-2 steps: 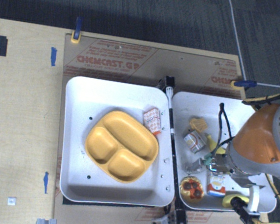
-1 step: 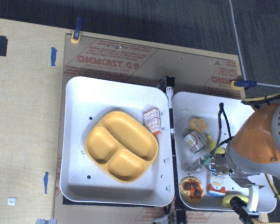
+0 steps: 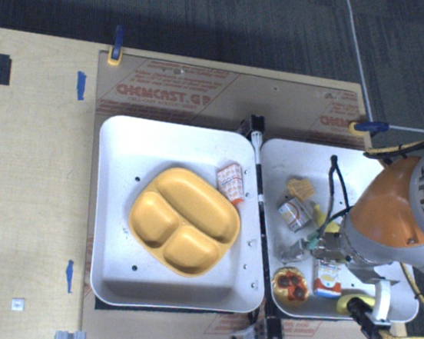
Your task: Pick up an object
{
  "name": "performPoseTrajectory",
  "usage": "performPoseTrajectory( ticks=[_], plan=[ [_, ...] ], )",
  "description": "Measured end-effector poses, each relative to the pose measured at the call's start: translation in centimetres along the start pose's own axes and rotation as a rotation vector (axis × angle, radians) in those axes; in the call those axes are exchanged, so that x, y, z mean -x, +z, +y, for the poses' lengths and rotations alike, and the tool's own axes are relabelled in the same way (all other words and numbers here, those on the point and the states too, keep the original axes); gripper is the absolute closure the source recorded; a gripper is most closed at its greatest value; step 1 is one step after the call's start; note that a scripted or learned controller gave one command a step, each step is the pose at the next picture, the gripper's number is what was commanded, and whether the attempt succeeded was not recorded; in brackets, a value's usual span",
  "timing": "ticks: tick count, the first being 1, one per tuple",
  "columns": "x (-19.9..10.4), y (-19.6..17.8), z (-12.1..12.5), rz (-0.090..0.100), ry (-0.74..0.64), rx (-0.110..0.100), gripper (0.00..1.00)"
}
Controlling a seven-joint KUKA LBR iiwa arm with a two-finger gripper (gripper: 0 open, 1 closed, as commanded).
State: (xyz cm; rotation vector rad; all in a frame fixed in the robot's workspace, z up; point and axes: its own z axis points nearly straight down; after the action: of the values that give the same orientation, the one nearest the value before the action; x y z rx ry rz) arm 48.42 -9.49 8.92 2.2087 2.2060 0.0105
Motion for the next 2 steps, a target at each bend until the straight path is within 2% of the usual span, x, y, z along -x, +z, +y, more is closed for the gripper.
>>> performPoseTrajectory(
  ticks=[2],
  plan=[
    [0.38, 0.07, -0.04, 0.004, -0.003, -0.002, 0.00]
  ],
)
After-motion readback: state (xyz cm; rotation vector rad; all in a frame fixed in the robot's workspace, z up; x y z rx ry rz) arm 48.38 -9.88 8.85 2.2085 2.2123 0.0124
